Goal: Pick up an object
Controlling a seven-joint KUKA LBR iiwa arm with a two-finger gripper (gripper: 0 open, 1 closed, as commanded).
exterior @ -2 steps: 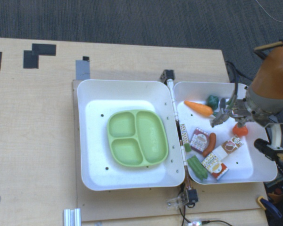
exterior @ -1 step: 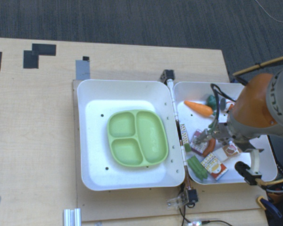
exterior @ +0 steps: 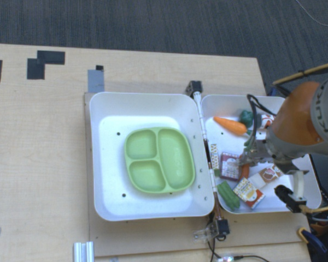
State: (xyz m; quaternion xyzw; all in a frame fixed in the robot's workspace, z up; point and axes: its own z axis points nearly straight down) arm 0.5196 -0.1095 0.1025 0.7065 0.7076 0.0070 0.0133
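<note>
Down in the right bin [exterior: 316, 185], fingers [exterior: 250, 156] hover over small packets [exterior: 229, 165]; their state is unclear.

Worktop [exterior: 38, 146]: pale wood, lying over dark carpet.
Left bin [exterior: 147, 105]: sitting near the worktop's middle, holding a green divided plate.
Right bin [exterior: 229, 105]: sitting against the worktop's right edge, touching the left bin.
Black patches [exterior: 44, 63]: lying flat near the far left corner.
Grey block [exterior: 96, 81]: standing just beyond the left bin's far corner.
</note>
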